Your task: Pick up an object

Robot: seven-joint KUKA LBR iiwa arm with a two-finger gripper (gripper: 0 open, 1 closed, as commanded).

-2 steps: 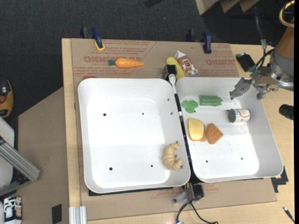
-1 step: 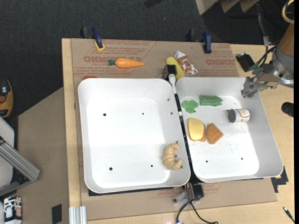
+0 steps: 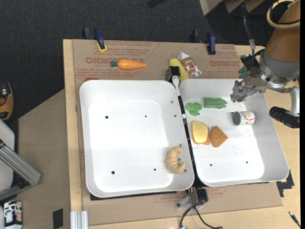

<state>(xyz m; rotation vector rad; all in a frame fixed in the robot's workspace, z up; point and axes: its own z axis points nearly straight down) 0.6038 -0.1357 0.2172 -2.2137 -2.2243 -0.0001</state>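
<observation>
The claw hangs over the right bin; I cannot tell how it is set or whether it has hold of anything. A small can lies on its side just below it. Being round, it may roll away from a slightly off-centre pinch.

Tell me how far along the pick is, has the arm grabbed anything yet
Nothing looks picked up yet. The gripper sits over the right bin, near its far edge, just above the small can, with no object visible between its fingers. The can, green pieces, yellow piece and waffle all lie on the bin floor. Closing on an object and lifting it remains.
</observation>
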